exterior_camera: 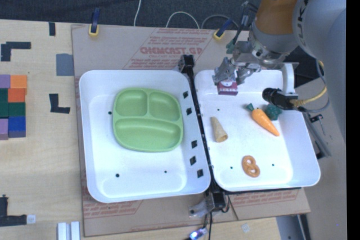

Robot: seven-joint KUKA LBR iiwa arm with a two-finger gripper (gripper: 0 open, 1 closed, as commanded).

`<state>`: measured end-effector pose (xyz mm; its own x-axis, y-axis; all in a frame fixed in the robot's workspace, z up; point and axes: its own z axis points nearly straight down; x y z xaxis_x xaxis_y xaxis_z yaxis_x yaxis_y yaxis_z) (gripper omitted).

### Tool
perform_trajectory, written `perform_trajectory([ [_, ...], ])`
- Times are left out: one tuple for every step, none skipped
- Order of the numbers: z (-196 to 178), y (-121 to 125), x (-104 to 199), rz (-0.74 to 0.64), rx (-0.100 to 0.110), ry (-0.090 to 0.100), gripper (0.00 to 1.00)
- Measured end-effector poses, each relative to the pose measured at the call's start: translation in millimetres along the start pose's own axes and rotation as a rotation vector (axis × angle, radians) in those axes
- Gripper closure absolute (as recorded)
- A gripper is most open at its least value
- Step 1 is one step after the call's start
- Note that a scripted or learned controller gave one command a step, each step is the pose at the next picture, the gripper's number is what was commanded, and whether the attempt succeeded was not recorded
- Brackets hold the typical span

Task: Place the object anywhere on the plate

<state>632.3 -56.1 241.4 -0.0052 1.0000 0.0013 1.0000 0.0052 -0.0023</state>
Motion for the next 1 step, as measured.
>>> perform_trajectory([
  [14.7, -18.1, 53.2, -0.001, 0.002, 0.000, 1.00],
])
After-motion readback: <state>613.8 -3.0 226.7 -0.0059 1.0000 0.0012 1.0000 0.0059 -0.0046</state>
